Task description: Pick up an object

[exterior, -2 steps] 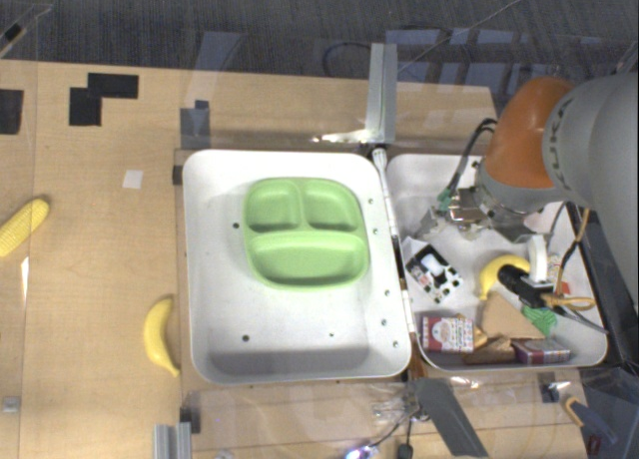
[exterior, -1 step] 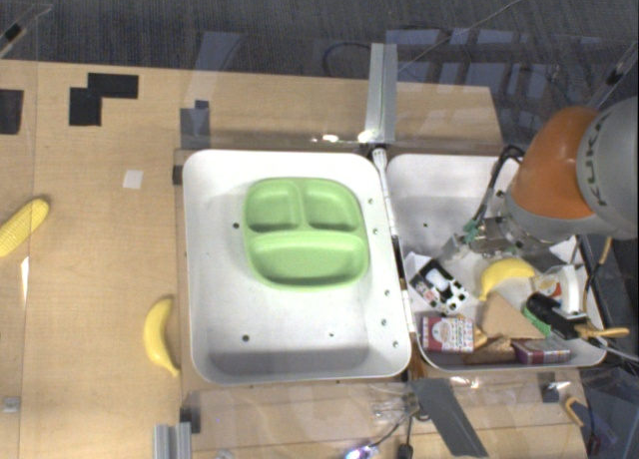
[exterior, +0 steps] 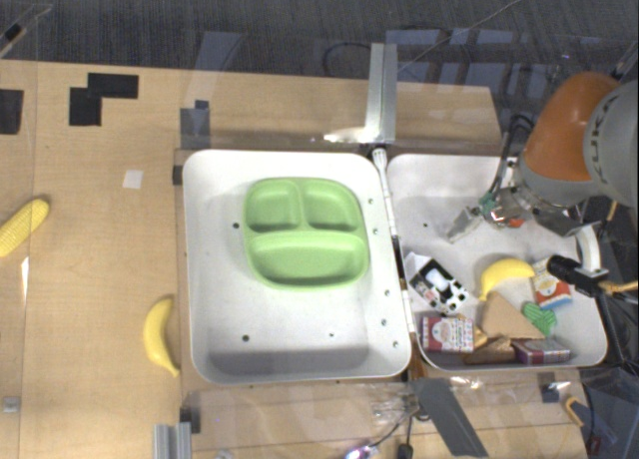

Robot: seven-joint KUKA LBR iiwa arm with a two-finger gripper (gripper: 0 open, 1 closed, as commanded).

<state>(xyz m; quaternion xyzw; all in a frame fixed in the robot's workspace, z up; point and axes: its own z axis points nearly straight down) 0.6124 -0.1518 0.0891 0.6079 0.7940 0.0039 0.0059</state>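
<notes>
The right bin (exterior: 439, 183) holds a heap of objects along its near side: a yellow banana (exterior: 507, 272), a black-and-white toy (exterior: 440, 287), a red carton (exterior: 446, 332), a brown wedge (exterior: 505, 321), a green piece (exterior: 540, 319), a red-and-white packet (exterior: 551, 292) and a dark red box (exterior: 540, 352). My gripper (exterior: 463, 227) hangs over the bare far half of this bin, slanting down to the left from the orange-banded wrist (exterior: 559, 138). It sits above and behind the banana and touches none of the objects. Nothing is seen in it.
The left bin (exterior: 215, 247) carries a green divided plate (exterior: 305, 230). On the wooden bench to the left lie a second banana (exterior: 160, 334) and a yellow corn cob (exterior: 22, 228). A metal post (exterior: 382, 98) stands behind the bins' shared wall.
</notes>
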